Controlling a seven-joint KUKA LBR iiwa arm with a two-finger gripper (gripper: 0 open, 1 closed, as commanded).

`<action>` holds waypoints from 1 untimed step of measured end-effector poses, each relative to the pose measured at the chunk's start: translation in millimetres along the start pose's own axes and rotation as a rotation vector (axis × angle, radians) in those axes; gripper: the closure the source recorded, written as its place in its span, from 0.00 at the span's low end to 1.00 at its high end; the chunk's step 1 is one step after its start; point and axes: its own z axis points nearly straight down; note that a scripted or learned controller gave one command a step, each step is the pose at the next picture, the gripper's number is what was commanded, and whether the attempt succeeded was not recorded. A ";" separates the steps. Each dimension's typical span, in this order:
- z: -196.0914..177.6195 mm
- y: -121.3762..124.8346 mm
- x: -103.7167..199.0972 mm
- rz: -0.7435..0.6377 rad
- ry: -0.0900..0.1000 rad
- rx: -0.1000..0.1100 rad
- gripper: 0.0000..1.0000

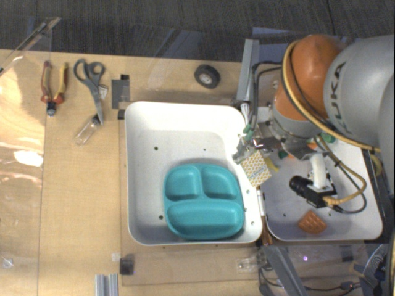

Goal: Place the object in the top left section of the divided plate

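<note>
Waffle-patterned object (255, 167) over the seam between bins, pinched by fingers (245, 147); looks light, flat, stiff; best gripped at edge. Divided plate (203, 201) in left bin.

A teal divided plate (203, 201) lies flat in the left bin, toward its lower right corner, with two small sections at the top and one long section below. A small tan checkered object (255, 166) hangs tilted over the bins' shared rim.

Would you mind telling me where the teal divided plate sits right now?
The divided plate lies in the left bin, toward its near right corner.
</note>
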 end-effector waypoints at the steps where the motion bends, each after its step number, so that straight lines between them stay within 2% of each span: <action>1: -56.0 -9.3 67.9 -0.245 0.000 -0.004 1.00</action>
